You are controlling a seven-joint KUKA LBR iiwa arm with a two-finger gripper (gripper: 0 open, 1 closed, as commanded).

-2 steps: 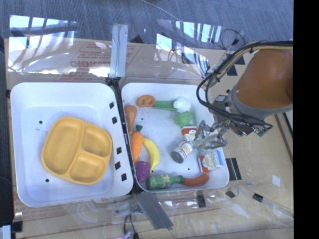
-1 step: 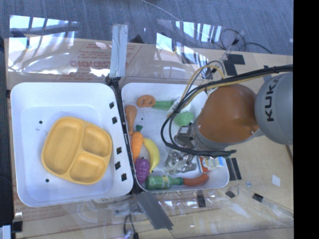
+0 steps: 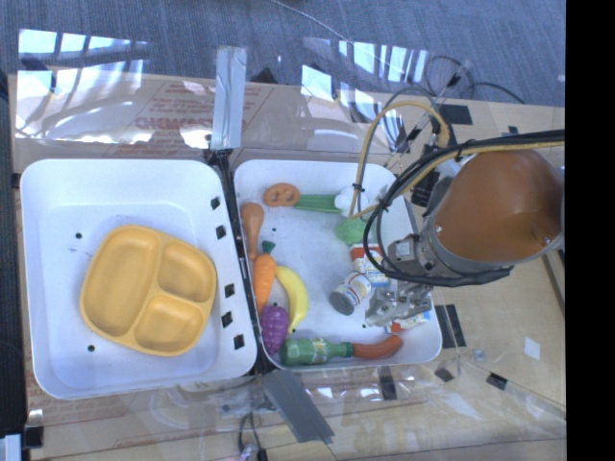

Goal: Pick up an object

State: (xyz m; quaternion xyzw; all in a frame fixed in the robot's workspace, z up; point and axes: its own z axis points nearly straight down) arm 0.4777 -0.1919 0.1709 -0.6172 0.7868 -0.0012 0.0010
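toys (image 3: pixel 288 296) in right bin (image 3: pixel 317 176) | cardboard bench (image 3: pixel 163 113) | grey carpet (image 3: pixel 144 8)

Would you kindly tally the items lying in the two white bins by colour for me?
Yellow: 2, the divided tray and banana
Orange: 3, carrot, pretzel, squash
Green: 2, bottle, long vegetable
Purple: 1, grapes
Red: 1, sausage
Total: 9

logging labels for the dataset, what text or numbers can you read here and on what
Red print on the brown cardboard sheet behind the bins: too blurred and glare-covered to read.
Label on the small white and blue can lying beside the gripper: too small to read.
Label on the green bottle: unreadable.
No legible text elsewhere.
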